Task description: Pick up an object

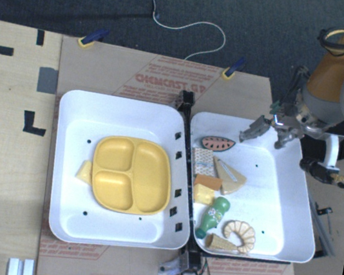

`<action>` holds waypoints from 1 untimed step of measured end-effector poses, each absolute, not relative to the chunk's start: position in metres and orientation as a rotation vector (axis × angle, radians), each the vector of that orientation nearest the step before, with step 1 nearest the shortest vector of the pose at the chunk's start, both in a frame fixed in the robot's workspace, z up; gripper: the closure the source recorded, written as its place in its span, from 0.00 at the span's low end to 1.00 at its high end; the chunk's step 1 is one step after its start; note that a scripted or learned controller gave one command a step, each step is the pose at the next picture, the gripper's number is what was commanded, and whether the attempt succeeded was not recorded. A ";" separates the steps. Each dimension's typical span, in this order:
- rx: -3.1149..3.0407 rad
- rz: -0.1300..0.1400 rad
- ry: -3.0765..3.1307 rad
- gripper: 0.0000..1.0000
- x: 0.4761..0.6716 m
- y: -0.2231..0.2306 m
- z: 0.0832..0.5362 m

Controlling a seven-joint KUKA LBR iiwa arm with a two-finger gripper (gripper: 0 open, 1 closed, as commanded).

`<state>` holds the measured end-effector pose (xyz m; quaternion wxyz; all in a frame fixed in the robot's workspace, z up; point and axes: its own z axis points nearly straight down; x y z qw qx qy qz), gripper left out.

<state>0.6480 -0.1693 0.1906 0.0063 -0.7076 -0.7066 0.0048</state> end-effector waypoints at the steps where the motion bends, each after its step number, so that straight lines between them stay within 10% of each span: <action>1: -2.220 0.002 -2.222 0.00 0.651 -0.169 0.199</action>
